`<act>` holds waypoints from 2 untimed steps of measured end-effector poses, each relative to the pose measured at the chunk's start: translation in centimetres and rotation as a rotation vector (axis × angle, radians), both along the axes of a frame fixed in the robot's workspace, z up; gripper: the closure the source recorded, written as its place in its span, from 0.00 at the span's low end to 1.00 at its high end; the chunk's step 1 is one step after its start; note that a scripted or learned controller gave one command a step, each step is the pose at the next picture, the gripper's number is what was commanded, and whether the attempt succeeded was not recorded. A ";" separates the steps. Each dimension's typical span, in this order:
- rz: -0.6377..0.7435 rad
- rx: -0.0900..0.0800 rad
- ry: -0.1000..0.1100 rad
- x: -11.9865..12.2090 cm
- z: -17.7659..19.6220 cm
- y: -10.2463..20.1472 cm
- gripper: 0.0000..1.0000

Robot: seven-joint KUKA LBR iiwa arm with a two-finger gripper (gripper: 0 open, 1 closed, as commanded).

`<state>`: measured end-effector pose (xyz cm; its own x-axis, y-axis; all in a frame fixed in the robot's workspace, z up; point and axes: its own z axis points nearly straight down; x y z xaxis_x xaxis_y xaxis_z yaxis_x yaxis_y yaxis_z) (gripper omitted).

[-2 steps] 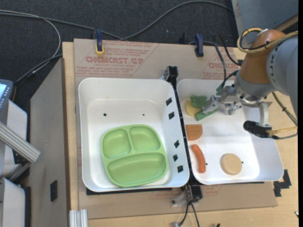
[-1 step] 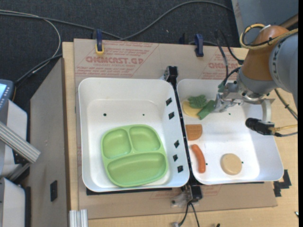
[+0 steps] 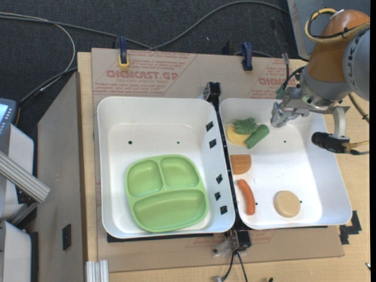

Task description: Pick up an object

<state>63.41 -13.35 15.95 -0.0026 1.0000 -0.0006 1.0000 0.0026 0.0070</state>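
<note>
The right bin [image 3: 320, 175] holds a green leafy piece [image 3: 244, 124], a green pickle [image 3: 257, 136], a yellow piece [image 3: 235, 137], an orange-brown bread slice [image 3: 240, 164], a red-orange sausage [image 3: 247, 196] and a round tan cookie [image 3: 286, 204]. My gripper [image 3: 279, 117] hangs over the bin's far part, just right of the pickle and leafy piece. Nothing shows between its fingers, and their spread is unclear from this angle.
In the left bin [image 3: 111, 157] lies a light green divided plate [image 3: 167, 191]. A black divider [image 3: 220, 157] with clips separates the bins. Blue and yellow clamps sit on the cardboard's far edge. Cables run behind the bench.
</note>
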 end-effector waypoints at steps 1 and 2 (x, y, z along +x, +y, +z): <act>0.000 -0.001 -0.002 0.7 6.4 0.2 1.00; 0.000 0.000 0.001 0.8 10.4 0.3 1.00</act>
